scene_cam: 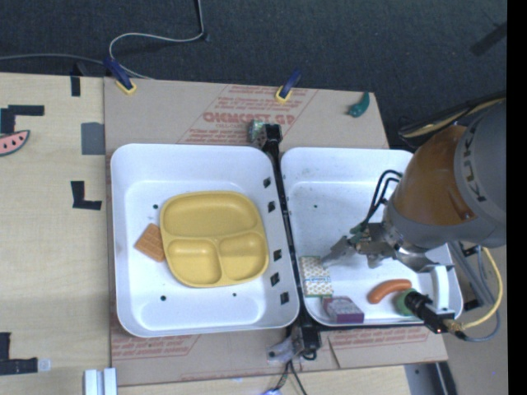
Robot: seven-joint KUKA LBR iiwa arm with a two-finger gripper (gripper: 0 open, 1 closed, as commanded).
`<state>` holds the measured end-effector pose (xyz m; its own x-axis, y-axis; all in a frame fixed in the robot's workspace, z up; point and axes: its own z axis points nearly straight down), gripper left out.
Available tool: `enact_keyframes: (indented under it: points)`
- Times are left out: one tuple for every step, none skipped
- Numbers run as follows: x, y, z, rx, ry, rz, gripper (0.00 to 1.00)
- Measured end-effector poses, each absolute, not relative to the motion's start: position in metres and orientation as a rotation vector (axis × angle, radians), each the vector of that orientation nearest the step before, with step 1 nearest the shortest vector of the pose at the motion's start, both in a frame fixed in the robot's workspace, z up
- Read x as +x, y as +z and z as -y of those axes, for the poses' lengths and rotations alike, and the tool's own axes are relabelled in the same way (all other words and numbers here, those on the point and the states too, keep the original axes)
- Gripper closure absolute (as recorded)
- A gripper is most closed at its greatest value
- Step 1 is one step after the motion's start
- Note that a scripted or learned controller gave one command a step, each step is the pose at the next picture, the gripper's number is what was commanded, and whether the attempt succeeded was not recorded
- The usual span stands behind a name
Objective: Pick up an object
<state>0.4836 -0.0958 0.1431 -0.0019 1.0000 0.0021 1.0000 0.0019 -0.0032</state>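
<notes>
My gripper (331, 256) reaches in from the right and hangs low over the right bin (346, 179). Its tip is just above and to the right of a small patterned box (315, 276) near the bin's front left corner. Nothing is visibly held. A purple block (343, 309) lies at the front edge. An orange sausage-shaped object (389, 290) and a green object (403, 302) lie to the right, under the arm. In the left bin (132, 171) sit a yellow divided plate (215, 238) and a tan cracker-like piece (149, 242) tucked against its left side.
The divider between the bins (277, 220) runs just left of the patterned box. The arm's bulky grey and orange wrist (440, 192) covers the right bin's right side. Cables and clips lie on the cardboard behind the bins.
</notes>
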Motion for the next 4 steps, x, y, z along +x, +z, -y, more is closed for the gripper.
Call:
enact_keyframes:
  points:
    - [0.484,0.184,0.019,-2.218,0.001,2.223,0.00]
    - [0.484,0.184,-0.001,-2.218,0.001,2.223,0.00]
    - [0.483,0.184,0.017,-2.219,0.002,2.222,0.00]
    - [0.484,0.184,-0.001,-2.218,0.001,2.223,0.00]
